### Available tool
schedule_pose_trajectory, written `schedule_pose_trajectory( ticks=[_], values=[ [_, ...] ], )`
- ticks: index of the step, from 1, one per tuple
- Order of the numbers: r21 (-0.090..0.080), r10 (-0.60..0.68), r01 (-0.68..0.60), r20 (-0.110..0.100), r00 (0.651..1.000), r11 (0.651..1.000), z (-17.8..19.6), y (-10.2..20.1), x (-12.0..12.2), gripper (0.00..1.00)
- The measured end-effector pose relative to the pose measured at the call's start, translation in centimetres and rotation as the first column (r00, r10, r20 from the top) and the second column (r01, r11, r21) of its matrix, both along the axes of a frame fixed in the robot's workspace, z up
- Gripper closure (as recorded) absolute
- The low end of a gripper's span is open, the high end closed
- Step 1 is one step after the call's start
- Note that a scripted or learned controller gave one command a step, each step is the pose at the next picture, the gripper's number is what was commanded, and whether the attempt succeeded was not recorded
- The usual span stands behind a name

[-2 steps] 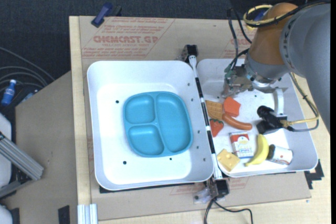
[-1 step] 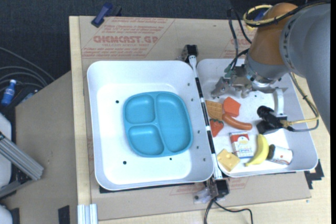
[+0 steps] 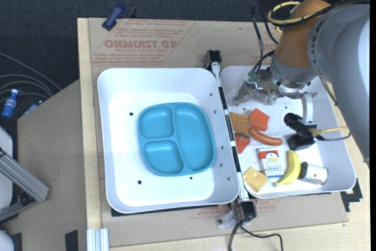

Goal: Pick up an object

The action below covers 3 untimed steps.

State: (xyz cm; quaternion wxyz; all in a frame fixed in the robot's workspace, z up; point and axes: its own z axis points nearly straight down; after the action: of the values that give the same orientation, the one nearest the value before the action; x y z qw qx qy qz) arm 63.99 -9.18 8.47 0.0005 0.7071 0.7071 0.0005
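Observation:
The right bin [image 3: 336, 176] holds several small things: a tan cracker [image 3: 239, 121], an orange block [image 3: 259, 119], a red pepper [image 3: 242, 142], an orange-red sausage [image 3: 267, 138], a white and red box [image 3: 269, 162], a banana [image 3: 290, 167], a yellow cheese wedge [image 3: 254, 179] and a small white and red container [image 3: 315, 173]. My gripper [image 3: 257, 96] hangs over the far left part of this bin, just beyond the orange block. Its metal fingers [image 3: 242, 94] stand spread apart and open, with nothing between them.
The left bin [image 3: 117, 97] holds a blue divided plate [image 3: 175, 138]. A black clamp [image 3: 213, 58] sits at the far end of the wall between the bins. A blue object [image 3: 114, 16] lies past the bench's far left corner. The arm covers the right bin's far right.

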Motion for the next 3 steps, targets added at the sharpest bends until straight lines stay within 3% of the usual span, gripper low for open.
schedule_pose_trajectory(
  ticks=[1, 2, 3],
  values=[
    [0.0, 0.0, 0.0, 0.002, 1.0, 1.0, 1.0, 0.0, 0.1, 1.0],
    [0.0, 0.0, 0.0, 0.002, 1.0, 1.0, 1.0, 0.0, 0.0, 0.0],
    [0.001, -0.001, 0.001, -0.004, 1.0, 1.0, 0.0, -0.3, -6.2, 0.0]
  ],
)
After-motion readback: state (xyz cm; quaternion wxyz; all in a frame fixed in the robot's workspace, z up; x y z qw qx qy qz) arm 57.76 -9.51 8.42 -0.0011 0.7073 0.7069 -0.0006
